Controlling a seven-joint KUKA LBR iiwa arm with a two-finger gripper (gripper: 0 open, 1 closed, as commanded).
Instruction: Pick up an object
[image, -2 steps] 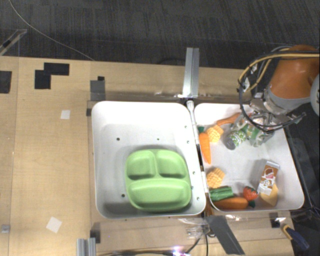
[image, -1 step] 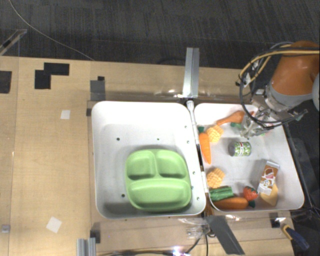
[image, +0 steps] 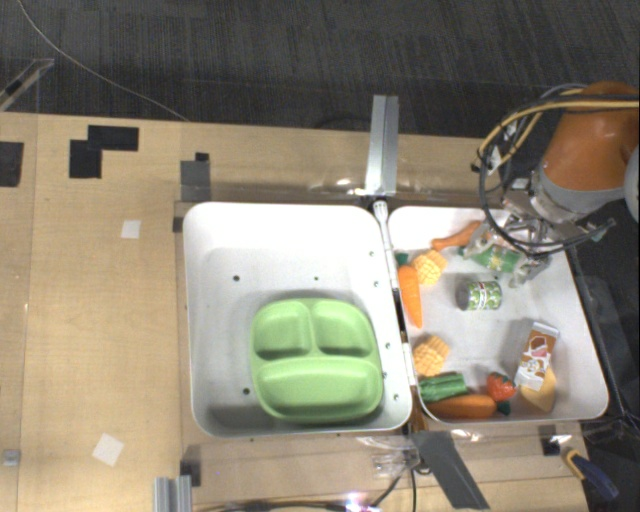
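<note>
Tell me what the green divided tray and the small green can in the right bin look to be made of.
Green divided tray: likely moulded plastic, one even matte colour with soft rounded compartment edges. Small green can: lying on its side, with a printed label and a pale end; probably a plastic toy, though thin metal can't be ruled out at this size.

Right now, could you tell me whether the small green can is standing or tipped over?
Tipped over: the can lies on its side in the right bin, label facing up.

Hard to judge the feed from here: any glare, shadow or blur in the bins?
Camera view: even light, soft shadow under the green tray; mild glare on the divider between bins; the gripper and wrist cables look blurred; the can and carton read sharp.
</note>
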